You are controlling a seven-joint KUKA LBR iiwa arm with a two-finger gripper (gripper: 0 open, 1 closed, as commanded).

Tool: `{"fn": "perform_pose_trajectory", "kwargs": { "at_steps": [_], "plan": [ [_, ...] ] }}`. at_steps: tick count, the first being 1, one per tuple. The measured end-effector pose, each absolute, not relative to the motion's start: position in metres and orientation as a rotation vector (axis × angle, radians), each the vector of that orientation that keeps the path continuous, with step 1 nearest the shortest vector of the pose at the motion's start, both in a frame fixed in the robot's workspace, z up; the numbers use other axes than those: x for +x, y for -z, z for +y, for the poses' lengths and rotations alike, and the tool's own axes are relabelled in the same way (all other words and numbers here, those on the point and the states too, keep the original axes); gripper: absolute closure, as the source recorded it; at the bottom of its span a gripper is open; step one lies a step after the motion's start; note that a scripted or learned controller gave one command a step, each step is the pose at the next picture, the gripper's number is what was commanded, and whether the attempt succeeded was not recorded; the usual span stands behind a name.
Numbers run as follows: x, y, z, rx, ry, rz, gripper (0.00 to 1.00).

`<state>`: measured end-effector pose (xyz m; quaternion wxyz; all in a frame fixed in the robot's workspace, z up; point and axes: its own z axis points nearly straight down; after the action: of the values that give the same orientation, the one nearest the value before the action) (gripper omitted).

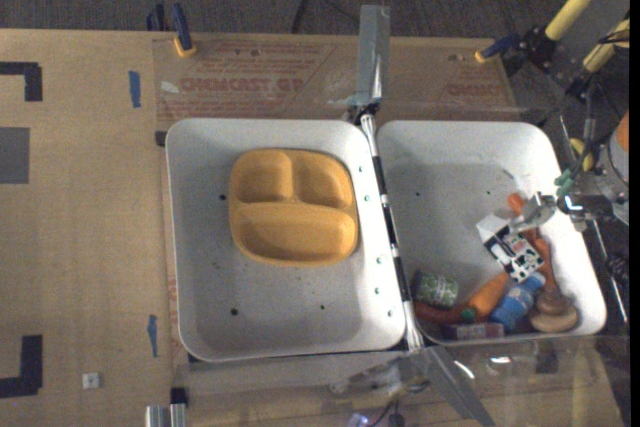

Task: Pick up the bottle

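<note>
With its opening impossible to tell, the claw should drop squarely over the small blue plastic bottle beside the orange carrot-shaped toy.

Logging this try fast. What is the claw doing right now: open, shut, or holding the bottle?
Claw: cannot be told. It sits at the right bin's right side, above the black-and-white carton. The blue bottle lies apart, among the clutter.
</note>
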<state>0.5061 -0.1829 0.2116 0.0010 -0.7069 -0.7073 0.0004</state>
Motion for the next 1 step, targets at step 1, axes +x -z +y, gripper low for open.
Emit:
{"fn": "perform_pose_trajectory", "kwargs": {
  "at_steps": [1],
  "plan": [
    [0.5068,-0.2207,-0.1841,-2.222,-0.001,-2.219,1.0]
  ]
}}
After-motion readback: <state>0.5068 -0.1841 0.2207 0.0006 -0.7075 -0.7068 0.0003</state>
